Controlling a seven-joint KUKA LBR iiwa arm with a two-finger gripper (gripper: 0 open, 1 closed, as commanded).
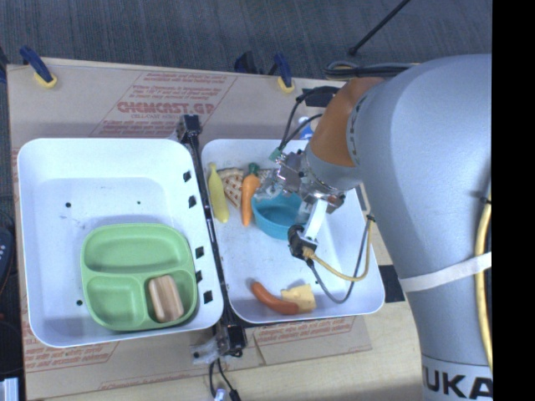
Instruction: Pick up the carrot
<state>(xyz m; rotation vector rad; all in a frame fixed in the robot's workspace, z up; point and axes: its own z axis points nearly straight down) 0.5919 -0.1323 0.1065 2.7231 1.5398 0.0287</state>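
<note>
In the right bin (251,257), the claw (278,175) hangs just beside the carrot (247,199)

blue bowl (274,220): upper rim under arm (418,182) | right bin (259,261): right wall partly behind arm | arm: cut by bottom edge | tan piece (233,180) beside carrot (247,197): too small to name

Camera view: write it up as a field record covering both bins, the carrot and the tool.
left bin: green divided plate, a bun in its lower right compartment
right bin: holds the items below
carrot: lying in the upper left part, green top pointing away
banana: close on the carrot's left
blue bowl: right of the carrot, partly under the arm
sausage: near the front wall, against a cheese wedge
tool: above the bowl's far rim, right of the carrot
</note>
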